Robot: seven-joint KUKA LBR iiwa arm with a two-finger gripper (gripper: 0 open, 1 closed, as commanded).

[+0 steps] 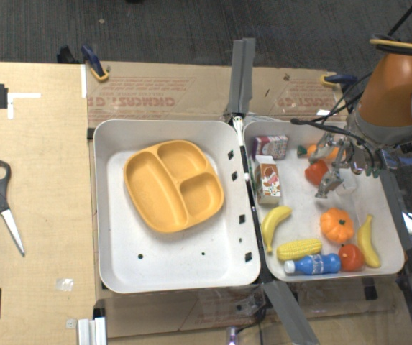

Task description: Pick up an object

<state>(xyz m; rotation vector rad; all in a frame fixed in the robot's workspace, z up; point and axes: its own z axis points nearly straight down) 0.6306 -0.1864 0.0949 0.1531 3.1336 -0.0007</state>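
My gripper (333,178) hangs low over the upper middle of the right bin (392,214), under the arm's orange band. A red tomato-like toy (315,172) lies right against its left side; whether it is gripped I cannot make out. Below the gripper sit an orange pumpkin (336,225), a red ball (350,257), a yellow banana (368,241), a corn cob (299,249) and a blue bottle (313,265). Another banana (274,223), a red juice box (268,180) and a small purple carton (274,146) lie along the bin's left side.
The left bin (119,264) holds a yellow divided plate (175,185). A small orange piece (310,150) lies near the right bin's back wall. Scissors (1,200) rest on the bench at the far left. A grey post (241,77) stands between the bins at the back.
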